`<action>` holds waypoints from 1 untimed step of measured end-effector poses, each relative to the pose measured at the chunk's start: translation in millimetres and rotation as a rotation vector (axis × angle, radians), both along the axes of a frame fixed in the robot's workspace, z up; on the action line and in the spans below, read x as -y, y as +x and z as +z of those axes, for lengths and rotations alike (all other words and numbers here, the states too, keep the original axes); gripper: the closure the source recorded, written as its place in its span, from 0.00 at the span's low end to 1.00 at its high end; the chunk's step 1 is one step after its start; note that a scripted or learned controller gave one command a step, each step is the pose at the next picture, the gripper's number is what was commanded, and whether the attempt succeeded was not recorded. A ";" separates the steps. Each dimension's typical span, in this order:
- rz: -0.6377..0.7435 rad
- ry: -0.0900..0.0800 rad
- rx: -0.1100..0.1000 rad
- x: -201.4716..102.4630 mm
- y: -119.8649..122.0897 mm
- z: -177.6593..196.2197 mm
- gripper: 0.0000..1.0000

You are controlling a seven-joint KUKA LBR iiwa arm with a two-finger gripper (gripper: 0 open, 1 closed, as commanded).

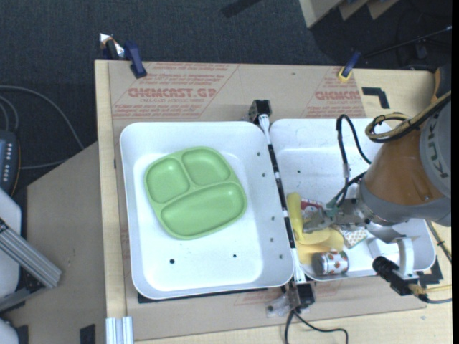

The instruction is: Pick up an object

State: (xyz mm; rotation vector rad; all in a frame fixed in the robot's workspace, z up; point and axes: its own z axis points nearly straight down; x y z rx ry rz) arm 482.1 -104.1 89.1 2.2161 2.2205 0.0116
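Observation:
My gripper [331, 219] is low in the right bin [308, 156], down among a small pile of things at the bin's front left. Under and beside it lie a yellow banana-like piece [295, 217], a yellow flat piece [314, 239] and a small can with a red label [331, 263] lying on its side. A red and white scrap [311, 206] shows just behind the gripper. The wrist hides what is directly under it.
The left bin [143, 264] holds a green divided plate [195, 191]. A black-studded divider [276, 185] separates the two bins. The arm's orange band [401, 178] covers the right bin's right side. Blue clips [136, 61] sit at the bench's back edge.

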 end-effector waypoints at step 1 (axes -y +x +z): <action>-0.002 -0.002 0.001 -1.2 0.0 0.0 0.00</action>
